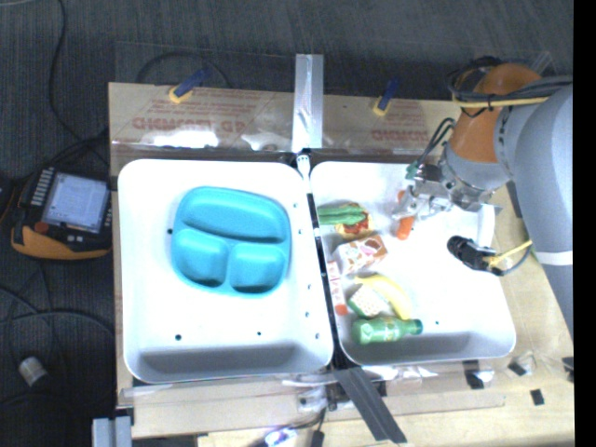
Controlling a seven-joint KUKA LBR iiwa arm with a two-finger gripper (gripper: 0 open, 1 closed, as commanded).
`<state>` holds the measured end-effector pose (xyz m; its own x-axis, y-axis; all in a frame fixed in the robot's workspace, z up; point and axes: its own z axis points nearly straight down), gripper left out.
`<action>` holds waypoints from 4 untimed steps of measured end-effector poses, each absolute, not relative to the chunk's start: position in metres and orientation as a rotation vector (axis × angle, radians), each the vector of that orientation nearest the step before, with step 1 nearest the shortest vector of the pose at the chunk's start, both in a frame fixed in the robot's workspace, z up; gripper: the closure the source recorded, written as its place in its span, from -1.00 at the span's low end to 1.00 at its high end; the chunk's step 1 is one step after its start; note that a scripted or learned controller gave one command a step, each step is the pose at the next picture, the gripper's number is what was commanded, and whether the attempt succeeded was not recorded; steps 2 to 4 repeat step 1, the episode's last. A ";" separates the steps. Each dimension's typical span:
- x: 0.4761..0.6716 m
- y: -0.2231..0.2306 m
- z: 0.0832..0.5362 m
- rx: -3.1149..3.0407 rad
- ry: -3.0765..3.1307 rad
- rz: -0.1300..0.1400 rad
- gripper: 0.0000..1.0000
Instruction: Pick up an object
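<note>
Gripper (421, 196), jaw opening can't be told, nothing visibly held. Small orange piece (404, 227) just below: light, rigid; pinch across its middle.

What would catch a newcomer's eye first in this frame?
The bright blue divided tray stands out, lying alone in the left bin. Next comes the clutter along the right bin's left side: a hot dog toy, a small carton, a banana and a green bottle. The tool hangs over that bin's upper part, beside a small orange piece.

Small orange object (403, 228), perhaps carrot, right bin
</note>
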<state>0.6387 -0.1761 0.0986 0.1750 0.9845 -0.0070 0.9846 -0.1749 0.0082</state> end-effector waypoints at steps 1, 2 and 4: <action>0.648 -0.170 0.213 2.490 1.915 -0.005 1.00; 0.648 -0.170 0.213 2.490 1.915 -0.005 1.00; 0.648 -0.170 0.213 2.490 1.915 -0.005 1.00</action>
